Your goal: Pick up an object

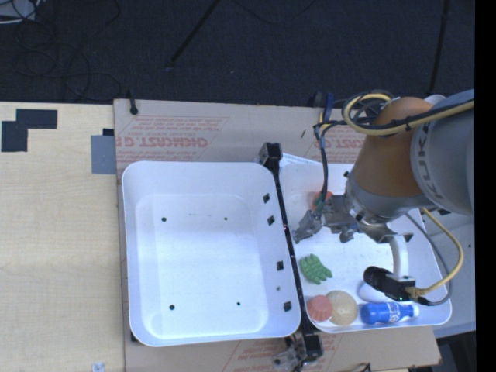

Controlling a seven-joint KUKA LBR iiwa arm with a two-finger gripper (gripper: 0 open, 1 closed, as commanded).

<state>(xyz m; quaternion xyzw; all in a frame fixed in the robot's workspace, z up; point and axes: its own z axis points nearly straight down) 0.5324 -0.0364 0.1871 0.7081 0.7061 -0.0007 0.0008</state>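
The arm (446, 157) is a thick grey cylinder ending in a rounded orange band (391, 157). Below the orange band sits a grey wrist ring carrying a dark metal gripper (310, 225). Yellow and black cables (364, 111) loop above the orange band.

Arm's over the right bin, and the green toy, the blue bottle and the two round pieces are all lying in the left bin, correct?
Not quite. The camera view shows the green toy, blue bottle and two round pieces lying in the right bin, under the arm, not in the left bin. The arm is over the right bin, as you said.
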